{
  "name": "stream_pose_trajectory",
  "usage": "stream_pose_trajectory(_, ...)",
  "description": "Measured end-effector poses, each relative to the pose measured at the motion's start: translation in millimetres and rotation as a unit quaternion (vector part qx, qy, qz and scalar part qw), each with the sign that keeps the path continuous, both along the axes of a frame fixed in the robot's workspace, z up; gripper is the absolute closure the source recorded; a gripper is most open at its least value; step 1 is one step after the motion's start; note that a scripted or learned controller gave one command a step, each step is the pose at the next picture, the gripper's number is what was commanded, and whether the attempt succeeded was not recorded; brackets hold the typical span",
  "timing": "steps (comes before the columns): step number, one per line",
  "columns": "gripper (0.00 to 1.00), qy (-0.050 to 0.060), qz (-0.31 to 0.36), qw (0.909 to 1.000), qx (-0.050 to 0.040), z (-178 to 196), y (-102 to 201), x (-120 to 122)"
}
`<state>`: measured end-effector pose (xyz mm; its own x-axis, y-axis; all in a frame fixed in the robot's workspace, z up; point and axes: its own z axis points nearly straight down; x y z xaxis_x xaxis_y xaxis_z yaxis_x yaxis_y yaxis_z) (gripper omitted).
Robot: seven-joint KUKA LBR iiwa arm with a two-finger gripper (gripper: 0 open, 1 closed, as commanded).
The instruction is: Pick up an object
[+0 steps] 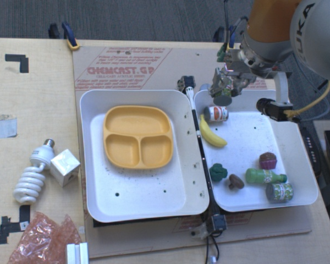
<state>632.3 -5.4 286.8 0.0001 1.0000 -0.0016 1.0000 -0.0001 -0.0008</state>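
My gripper (223, 91) hangs over the far left corner of the right bin (297, 147), just above a small can with a red and white label (215, 114). A yellow banana (212, 133) lies right below the can. Along the bin's near side are a green broccoli piece (218, 172), a brown lump (236, 182), a purple item (268, 160), a green bottle (264, 176) and a green can (279, 192). Nothing can be seen held in the gripper.
The left bin (93, 164) holds a yellow divided plate (137, 136). On the bench to the left lie a spiral light bulb (33, 172), a white cube (64, 166) and a crumpled reddish wrapper (41, 238).
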Motion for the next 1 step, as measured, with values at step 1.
stream_pose_trajectory(1,1.00,0.000,0.001,1.0000,0.0001,-14.9,67.8,26.7)
